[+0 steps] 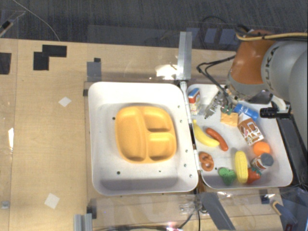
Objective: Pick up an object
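Nearest the lens, at the near rim of the right bin (284, 179): a green vegetable (227, 175), a corn cob (241, 166) lying lengthwise beside it, a small red piece (253, 175) and a grey-capped jar (263, 161). Left of these, a brown pretzel (207, 160) close to the dividing wall. Mid-bin: a yellow banana (204, 136) with a red sausage (217, 138) lying against it; an orange fruit (261, 147); a brown bottle (250, 130) with a white label, tilted. Far half: a tan cracker-like square (230, 119), a blue-and-white tube (247, 111), and a small carton (194, 98) with blue top and red mark in the far left corner.

Left bin (98, 177): one yellow divided tray (146, 133), three compartments, resting centrally.

Arm: grey with orange band (246, 61), entering from the right. Gripper (215, 105) low over the far part of the right bin, between the carton and the tan square. Jaws' state cannot be told; nothing is seen between them.

Counter (43, 143): pale wood, black markings at its far left.
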`<state>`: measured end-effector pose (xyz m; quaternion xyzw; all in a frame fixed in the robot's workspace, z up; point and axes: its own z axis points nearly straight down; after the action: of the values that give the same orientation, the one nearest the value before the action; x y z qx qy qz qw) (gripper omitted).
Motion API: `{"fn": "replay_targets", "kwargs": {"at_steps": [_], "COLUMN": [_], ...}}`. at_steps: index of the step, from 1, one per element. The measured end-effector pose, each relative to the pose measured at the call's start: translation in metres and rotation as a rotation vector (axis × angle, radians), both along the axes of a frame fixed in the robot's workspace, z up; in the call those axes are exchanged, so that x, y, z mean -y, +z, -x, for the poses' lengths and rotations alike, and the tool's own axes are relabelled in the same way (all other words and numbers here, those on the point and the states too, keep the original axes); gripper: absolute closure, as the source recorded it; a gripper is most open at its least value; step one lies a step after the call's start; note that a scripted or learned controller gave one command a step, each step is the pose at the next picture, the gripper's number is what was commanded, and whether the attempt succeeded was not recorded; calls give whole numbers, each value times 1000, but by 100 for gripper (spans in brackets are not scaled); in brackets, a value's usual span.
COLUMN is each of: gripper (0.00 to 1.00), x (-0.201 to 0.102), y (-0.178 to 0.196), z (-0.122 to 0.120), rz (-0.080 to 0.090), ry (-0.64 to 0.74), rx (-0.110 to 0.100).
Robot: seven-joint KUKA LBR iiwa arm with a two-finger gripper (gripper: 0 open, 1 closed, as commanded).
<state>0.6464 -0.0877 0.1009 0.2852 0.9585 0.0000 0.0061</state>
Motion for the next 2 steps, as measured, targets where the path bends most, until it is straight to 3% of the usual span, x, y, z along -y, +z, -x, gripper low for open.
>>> {"fn": "replay_targets", "kwargs": {"at_steps": [1, 2], "gripper": [0, 0], "x": [-1, 4], "y": [0, -5], "z": [0, 42], "rz": [0, -6], "ry": [1, -394], "rx": [1, 1]}}
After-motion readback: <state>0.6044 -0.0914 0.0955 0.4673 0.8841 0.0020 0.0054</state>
